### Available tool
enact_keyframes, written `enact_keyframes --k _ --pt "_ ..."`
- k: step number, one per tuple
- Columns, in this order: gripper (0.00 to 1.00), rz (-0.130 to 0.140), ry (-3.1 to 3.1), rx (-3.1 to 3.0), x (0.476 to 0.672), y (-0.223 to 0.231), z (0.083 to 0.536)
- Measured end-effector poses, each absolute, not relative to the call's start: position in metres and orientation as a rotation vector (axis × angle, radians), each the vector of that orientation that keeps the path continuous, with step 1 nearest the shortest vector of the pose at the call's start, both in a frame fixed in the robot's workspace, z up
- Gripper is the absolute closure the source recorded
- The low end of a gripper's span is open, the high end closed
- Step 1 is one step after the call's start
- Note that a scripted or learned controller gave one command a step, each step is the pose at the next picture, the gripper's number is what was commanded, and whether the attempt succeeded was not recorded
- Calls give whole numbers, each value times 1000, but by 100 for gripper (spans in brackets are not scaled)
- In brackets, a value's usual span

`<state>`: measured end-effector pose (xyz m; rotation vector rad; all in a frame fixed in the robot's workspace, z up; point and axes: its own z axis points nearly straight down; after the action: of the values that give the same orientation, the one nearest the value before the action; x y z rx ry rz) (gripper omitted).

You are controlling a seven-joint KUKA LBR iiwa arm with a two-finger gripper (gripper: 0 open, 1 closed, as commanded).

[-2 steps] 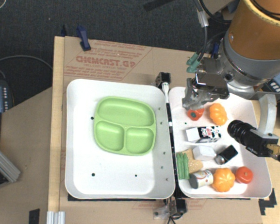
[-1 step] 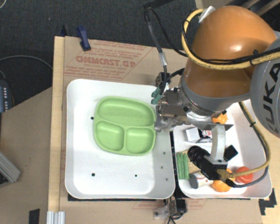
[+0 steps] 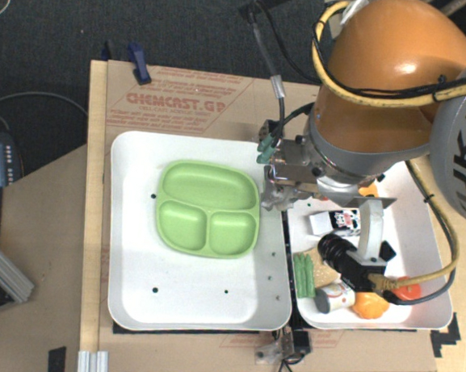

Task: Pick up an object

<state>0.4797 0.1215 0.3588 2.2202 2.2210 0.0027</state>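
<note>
The grey arm [image 3: 388, 81] leans in over the right bin [image 3: 431, 239], and its tool [image 3: 298, 181] sits above that bin's far left corner, mostly hidden under the wrist; it cannot be told whether it is apart or together. Loose in the right bin lie a green ridged piece [image 3: 302, 275], an orange ball [image 3: 371, 305] and a red item [image 3: 409, 290]. A green divided plate [image 3: 209, 210] rests in the left bin [image 3: 130, 253] on the surface [image 3: 184, 100].
</note>
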Motion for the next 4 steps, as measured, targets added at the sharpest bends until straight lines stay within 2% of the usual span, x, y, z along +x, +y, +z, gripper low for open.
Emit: enact_keyframes --k 4 --pt "100 11 2220 2214 482 123 399"
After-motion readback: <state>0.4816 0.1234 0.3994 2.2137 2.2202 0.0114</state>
